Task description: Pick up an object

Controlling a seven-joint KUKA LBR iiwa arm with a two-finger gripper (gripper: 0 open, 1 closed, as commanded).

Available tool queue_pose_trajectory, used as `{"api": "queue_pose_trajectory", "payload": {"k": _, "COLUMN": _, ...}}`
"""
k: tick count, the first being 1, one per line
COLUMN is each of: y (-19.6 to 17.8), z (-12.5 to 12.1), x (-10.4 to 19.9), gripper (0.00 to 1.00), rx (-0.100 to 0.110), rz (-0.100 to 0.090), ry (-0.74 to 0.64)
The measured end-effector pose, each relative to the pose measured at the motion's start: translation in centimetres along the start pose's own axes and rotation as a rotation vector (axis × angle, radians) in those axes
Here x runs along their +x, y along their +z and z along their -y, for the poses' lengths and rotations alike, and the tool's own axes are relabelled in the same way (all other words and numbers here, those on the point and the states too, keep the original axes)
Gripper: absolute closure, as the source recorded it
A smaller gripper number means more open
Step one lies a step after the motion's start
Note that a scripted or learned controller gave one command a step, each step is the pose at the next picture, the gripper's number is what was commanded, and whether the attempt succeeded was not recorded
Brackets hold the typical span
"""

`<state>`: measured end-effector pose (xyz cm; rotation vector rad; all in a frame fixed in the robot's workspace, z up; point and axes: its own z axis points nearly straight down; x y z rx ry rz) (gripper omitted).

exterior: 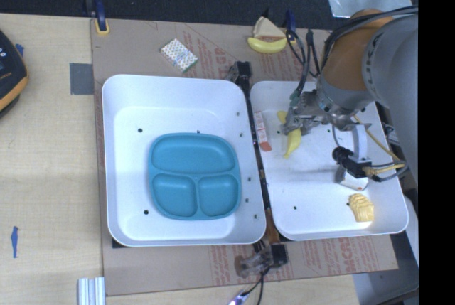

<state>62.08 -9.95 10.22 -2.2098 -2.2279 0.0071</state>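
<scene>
We are looking at one grey arm with an orange band whose bulk is hiding much of the right shallow white bin, and its two-finger pincer is hanging low over that bin, where we cannot tell its state. Just below the pincer tips one small yellow banana-shaped object is lying on the bin floor, apparently touching them, one small white-and-red packet is lying just to its left, and one ridged yellow lump is sitting well apart toward the near right. Farther left, the second white bin is holding one blue three-compartment plastic plate.
</scene>
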Motion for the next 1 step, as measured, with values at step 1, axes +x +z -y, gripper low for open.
{"api": "queue_pose_trajectory", "payload": {"k": 1, "y": -9.05, "z": 1.58, "x": 6.12, "gripper": 1.0, "rx": -0.005, "rz": -0.002, "ry": 0.003}}
